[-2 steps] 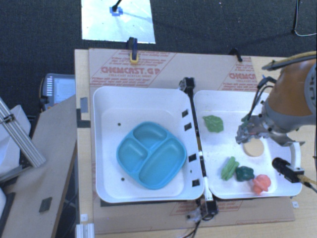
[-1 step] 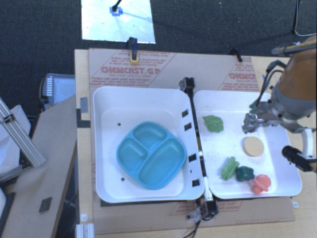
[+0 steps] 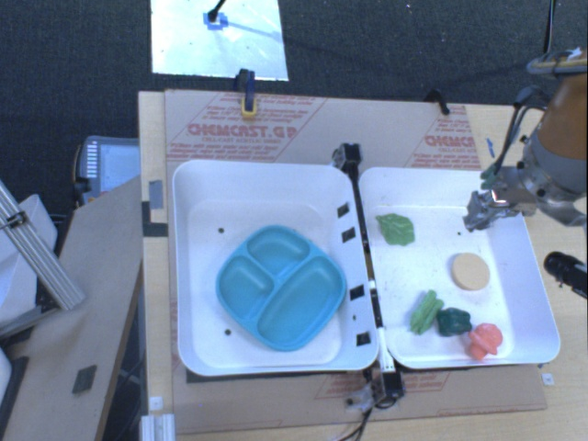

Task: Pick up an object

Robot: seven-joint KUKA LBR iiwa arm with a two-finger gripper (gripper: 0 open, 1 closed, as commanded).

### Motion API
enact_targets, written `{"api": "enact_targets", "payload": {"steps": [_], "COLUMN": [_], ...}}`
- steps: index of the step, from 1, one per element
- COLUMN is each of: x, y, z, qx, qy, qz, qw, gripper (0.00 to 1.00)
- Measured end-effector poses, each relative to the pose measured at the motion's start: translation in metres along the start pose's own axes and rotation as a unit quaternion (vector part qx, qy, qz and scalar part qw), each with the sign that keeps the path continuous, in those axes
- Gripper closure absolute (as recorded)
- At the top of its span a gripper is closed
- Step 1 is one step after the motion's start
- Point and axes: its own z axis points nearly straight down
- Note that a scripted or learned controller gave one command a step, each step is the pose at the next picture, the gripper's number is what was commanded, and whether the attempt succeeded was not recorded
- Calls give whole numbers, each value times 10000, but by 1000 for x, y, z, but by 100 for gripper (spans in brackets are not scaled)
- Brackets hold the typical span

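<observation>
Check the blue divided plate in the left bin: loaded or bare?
Bare. The blue plate lies flat in the left bin, and all three of its compartments show only blue surface. The toy foods sit in the right bin.

We see a blue divided plate [image 3: 280,286], two white bins [image 3: 197,246], green leafy toys [image 3: 396,229], a tan disc [image 3: 469,271] and a pink-orange toy [image 3: 484,340].

The tool [image 3: 481,211] hangs over the far right part of the right bin [image 3: 542,338], with nothing visible between its fingers. Below it lie a tan disc [image 3: 469,271], a green leaf [image 3: 396,229], and (near the front) green, teal and pink pieces. A blue divided plate [image 3: 280,286] sits in the left bin [image 3: 197,246].
</observation>
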Motion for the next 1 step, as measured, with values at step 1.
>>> {"api": "enact_targets", "payload": {"steps": [1], "x": [57], "y": [7], "z": [20], "qx": [25], "qy": [15], "qz": [-24], "qw": [10000], "gripper": [100]}}
